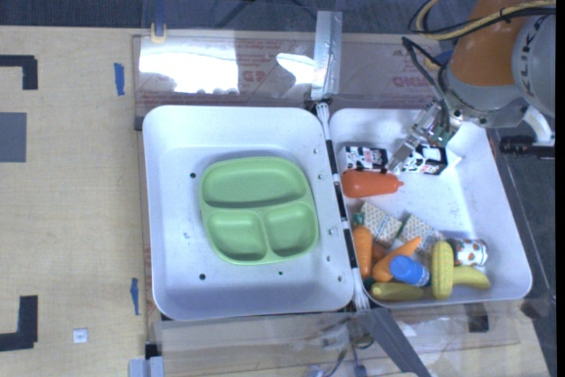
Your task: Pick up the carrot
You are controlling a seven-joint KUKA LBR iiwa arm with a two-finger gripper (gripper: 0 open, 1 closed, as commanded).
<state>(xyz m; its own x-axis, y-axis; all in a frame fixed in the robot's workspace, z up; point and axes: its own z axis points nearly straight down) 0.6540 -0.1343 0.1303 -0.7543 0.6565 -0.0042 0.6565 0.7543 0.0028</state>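
Note:
An orange carrot (363, 250) lies along the left wall of the right bin (494, 190), its tip pointing toward the front, half tucked among other toys. A second orange wedge (403, 246) sits just right of it. A thicker orange-red elongated piece (371, 184) lies across the bin farther back. My gripper (422, 142) hangs over the back of the right bin, right of and behind that orange-red piece, just above a black-and-white carton (364, 158). It is well behind the carrot, and nothing orange is between its fingers.
The front of the right bin holds a patterned packet (388, 221), a blue piece (409, 271), a yellow corn cob (441, 267), a banana (470, 279) and a small can (473, 253). A green divided plate (259, 209) lies in the left bin (168, 190).

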